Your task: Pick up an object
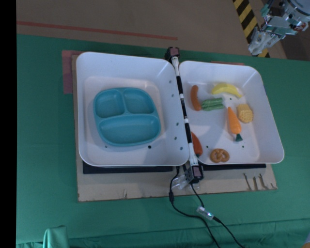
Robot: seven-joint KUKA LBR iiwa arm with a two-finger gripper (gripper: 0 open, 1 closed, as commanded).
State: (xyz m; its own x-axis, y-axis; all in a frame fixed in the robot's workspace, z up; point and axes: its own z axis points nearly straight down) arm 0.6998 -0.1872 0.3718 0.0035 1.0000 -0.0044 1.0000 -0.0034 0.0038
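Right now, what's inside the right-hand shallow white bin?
The right-hand shallow white bin holds toy foods: banana, green beans, corn, carrot, pretzel, two reddish sausages; one is partly hidden by the divider.

green cloth (43,145) covers the bench; brown floor (121,17) with hazard stripes (247,14) behind.

One fixed camera looks down at a slant from above the tabletop (43,145), far enough to take in both white bins (128,65) whole.

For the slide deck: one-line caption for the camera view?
Gripper parked above the right bin of toy food, carrot and pretzel included; teal plate in the left bin.
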